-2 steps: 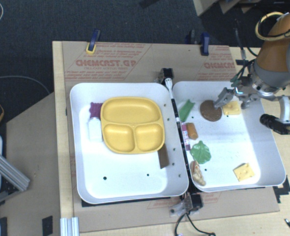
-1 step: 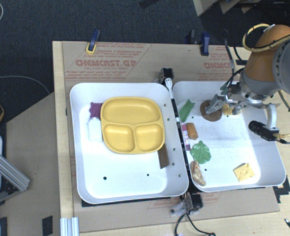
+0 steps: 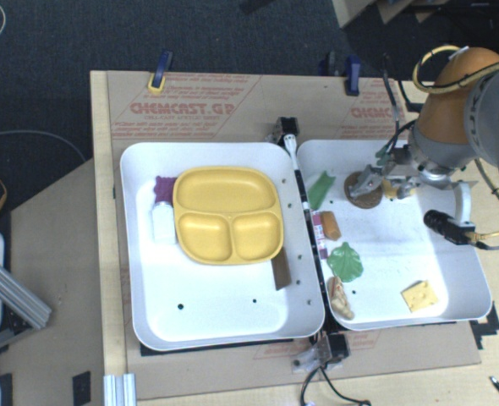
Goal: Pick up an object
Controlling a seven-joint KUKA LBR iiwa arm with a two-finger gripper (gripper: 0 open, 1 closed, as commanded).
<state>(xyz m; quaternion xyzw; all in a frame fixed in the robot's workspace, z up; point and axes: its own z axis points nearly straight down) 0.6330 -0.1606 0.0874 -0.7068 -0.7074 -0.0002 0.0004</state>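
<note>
My gripper (image 3: 370,180) hangs low over the far left part of the right bin (image 3: 474,271), directly above a brown round object (image 3: 364,198) and touching or nearly touching it. Its tips are too small and blurred to read. Elsewhere in that bin lie a green strip (image 3: 320,189), a small orange-brown block (image 3: 330,225), a green leafy piece (image 3: 346,261), a yellow cheese wedge (image 3: 419,295) and a beige piece (image 3: 340,298) by the near left corner.
The left bin (image 3: 216,315) holds a yellow divided tray (image 3: 228,214), a purple thing (image 3: 164,189), a white bottle (image 3: 161,223) and a brown block (image 3: 280,271). The arm's grey and orange wrist (image 3: 452,117) stands over the right bin's far right corner.
</note>
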